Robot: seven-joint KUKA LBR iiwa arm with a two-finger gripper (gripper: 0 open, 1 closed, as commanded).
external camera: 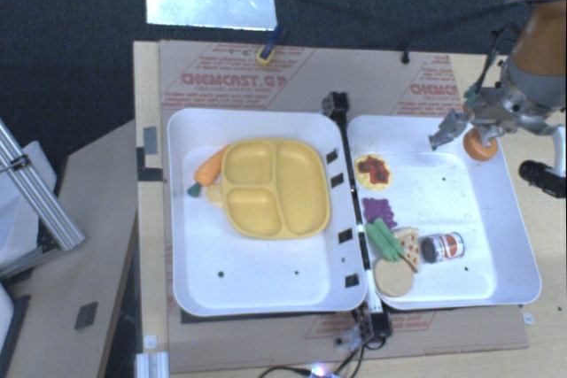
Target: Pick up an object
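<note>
My gripper (465,137) hangs over the far right corner of the right bin (509,279), its jaws open. One grey finger (441,137) points left and down. An orange ball (481,146) sits just right of that finger, partly under the gripper body, and nothing is clamped. Further left in this bin lie a round piece with red topping (373,172), purple grapes (379,210), a green piece (384,239), a pizza slice (407,247), a small can (442,247) on its side and a tan disc (394,278).
The left bin (190,279) holds a yellow divided plate (270,188) with a toy carrot (209,166) at its left edge. A black divider (350,199) runs between the bins. The grey arm with its orange band (540,49) comes in from the upper right.
</note>
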